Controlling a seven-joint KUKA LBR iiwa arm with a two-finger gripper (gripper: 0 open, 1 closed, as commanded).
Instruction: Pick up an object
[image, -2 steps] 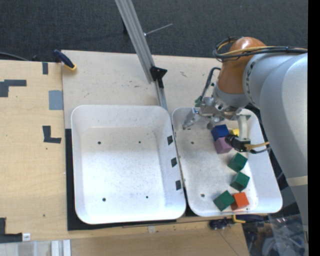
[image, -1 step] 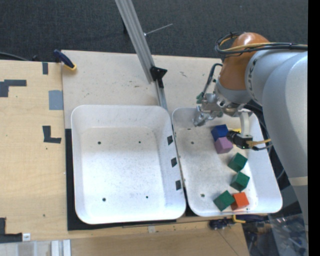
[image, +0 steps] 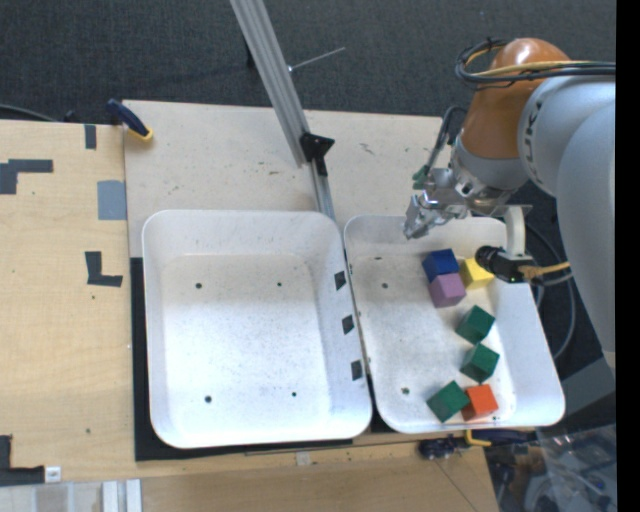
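Note:
My gripper (image: 418, 226) hangs over the far end of the right bin (image: 392, 330), above and a little left of the blocks; nothing shows between its fingers. Just below it sit a blue block (image: 439, 265), a purple block (image: 447, 289) touching it, and a yellow block (image: 476, 273) by the right wall. Further toward the front lie a green block (image: 476, 323), a second green block (image: 482, 361), a third green block (image: 448, 401) and an orange block (image: 481, 401) next to it.
The left bin (image: 240, 330) stands beside the right one, sharing a middle rim. A slanted metal rail (image: 285, 90) crosses the bench behind the bins. A blue and yellow tool (image: 130, 118) lies at the far left of the bench.

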